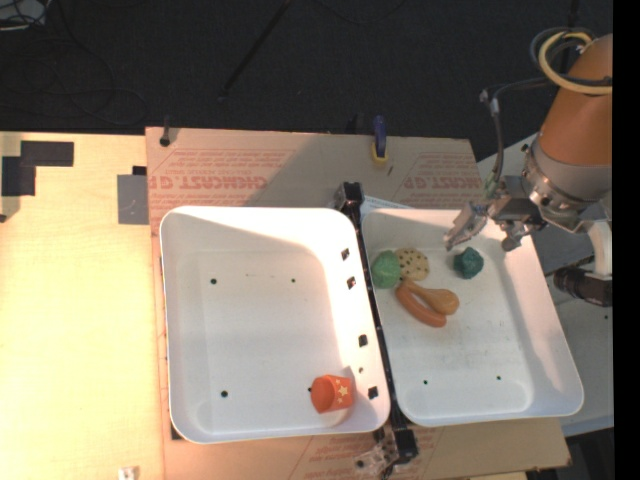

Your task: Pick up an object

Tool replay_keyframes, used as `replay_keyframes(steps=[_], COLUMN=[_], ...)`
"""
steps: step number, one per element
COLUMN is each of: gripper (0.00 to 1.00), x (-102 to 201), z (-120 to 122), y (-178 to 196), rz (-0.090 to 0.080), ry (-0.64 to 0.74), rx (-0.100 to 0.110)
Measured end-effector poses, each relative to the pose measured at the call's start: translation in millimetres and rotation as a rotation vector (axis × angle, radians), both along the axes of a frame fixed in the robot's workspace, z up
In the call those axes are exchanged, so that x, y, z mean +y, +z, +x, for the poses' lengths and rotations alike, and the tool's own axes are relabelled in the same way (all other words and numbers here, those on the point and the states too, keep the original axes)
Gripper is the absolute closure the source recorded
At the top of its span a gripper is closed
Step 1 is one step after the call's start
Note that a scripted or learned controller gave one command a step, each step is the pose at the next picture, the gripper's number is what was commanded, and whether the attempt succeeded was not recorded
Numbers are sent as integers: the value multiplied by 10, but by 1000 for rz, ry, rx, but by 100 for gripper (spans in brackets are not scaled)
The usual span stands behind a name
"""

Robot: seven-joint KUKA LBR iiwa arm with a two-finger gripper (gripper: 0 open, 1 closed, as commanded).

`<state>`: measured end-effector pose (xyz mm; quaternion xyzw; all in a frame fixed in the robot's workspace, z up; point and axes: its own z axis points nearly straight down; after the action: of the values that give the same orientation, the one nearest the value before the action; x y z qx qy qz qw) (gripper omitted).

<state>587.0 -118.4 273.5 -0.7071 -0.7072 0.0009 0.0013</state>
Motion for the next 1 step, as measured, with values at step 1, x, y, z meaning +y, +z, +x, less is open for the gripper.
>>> replay_keyframes(steps=[1], gripper=[100], x=[-5], z=[1], y=[96], rz=[0], ry=[1], rx=[1])
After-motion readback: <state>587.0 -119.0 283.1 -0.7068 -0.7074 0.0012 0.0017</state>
